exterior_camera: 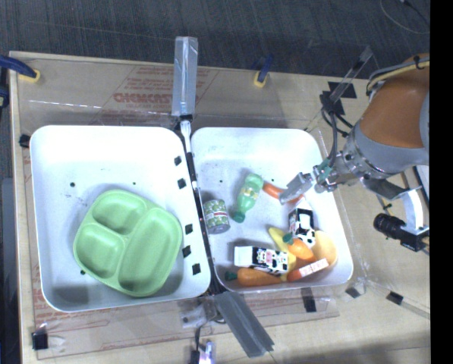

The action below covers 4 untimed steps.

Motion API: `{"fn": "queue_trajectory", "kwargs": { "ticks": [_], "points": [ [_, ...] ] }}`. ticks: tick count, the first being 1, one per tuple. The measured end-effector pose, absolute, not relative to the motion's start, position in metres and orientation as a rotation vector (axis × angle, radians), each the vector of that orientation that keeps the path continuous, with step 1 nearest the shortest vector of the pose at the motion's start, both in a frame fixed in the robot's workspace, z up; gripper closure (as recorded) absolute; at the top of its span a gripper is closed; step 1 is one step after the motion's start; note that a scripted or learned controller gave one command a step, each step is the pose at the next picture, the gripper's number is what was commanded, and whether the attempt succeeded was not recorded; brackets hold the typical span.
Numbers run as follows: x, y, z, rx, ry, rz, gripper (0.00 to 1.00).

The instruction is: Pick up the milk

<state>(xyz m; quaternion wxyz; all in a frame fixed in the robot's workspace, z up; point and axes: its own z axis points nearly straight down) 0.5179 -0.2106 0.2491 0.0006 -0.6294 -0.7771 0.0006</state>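
Arm (397, 120): the picture's right edge cuts it off, so you see no base.
Gripper (293, 190): too blurred for you to read.
Carrot (258, 277): the milk (262, 258) hides part of it from you.

Pale wooden bench (97, 89) bearing two bins

Two shallow white plastic bins lie side by side on it: left bin (51, 158), right bin (241, 144), walls touching.

i see a pale wooden bench (97, 82) under even light, with dark grey carpet-like floor (211, 14) beyond it. blue clamps (17, 68) grip its far edge.
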Motion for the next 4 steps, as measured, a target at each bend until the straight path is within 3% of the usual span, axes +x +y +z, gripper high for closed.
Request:
{"fn": "queue_trajectory", "kwargs": {
  "ticks": [1, 2, 3, 4],
  "points": [
    [0.526, -0.211, 0.268, -1.943, -2.467, 0.001, 0.0],
    [0.552, -0.202, 0.296, -2.101, -2.335, 0.003, 0.0],
    [0.552, -0.201, 0.305, -2.092, -2.341, 0.004, 1.0],
    [0.548, -0.198, 0.33, -1.958, -2.458, 0.002, 1.0]
  ]
}}
